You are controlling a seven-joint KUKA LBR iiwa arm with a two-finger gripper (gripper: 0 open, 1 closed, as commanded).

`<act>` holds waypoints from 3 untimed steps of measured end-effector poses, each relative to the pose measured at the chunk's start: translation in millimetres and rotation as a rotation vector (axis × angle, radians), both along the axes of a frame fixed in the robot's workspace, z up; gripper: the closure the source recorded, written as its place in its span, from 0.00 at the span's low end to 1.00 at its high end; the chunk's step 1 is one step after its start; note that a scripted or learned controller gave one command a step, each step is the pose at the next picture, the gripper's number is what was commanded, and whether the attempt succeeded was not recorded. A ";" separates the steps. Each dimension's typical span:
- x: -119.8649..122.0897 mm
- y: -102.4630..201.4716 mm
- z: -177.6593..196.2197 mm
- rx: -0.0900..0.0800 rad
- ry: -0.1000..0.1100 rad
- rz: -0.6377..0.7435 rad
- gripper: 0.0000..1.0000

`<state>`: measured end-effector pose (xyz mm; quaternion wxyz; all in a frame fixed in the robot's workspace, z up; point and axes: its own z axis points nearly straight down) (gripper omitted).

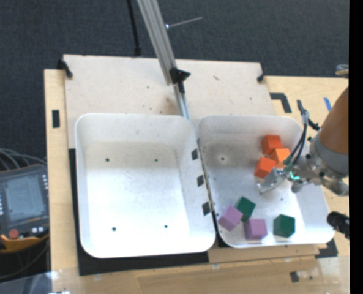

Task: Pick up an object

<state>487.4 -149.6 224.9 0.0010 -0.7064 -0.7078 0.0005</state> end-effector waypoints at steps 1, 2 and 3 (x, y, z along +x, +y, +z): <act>0.8 -0.3 1.6 -0.001 -0.005 -0.003 0.00; 8.7 4.7 -51.8 -0.001 0.002 -0.006 0.00; 15.3 8.0 -93.4 0.000 -0.003 -0.006 0.00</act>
